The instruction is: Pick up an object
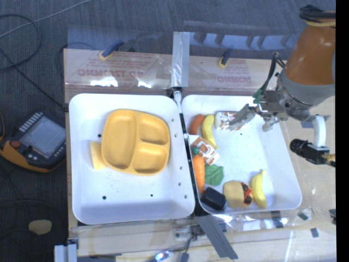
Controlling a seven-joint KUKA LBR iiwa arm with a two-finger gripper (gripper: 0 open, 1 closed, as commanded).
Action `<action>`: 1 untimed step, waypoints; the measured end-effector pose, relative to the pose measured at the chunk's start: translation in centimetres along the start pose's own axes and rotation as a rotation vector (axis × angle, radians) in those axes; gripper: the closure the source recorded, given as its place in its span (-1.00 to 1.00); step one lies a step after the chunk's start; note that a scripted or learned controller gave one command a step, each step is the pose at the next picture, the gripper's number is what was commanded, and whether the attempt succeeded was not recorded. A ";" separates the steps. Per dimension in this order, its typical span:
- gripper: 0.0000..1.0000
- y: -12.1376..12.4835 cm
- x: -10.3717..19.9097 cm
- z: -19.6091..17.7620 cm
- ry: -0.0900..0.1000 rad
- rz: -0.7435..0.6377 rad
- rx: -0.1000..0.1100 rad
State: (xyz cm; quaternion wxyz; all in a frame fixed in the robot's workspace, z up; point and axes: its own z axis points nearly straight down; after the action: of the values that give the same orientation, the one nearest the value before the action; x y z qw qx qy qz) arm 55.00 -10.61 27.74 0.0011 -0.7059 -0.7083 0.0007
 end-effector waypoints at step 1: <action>-1.00 4.1 5.8 9.5 -0.001 0.087 0.001</action>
State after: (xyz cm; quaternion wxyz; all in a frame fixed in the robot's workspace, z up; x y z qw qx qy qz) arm 59.08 -4.76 18.23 0.0012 -0.7361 -0.6769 0.0013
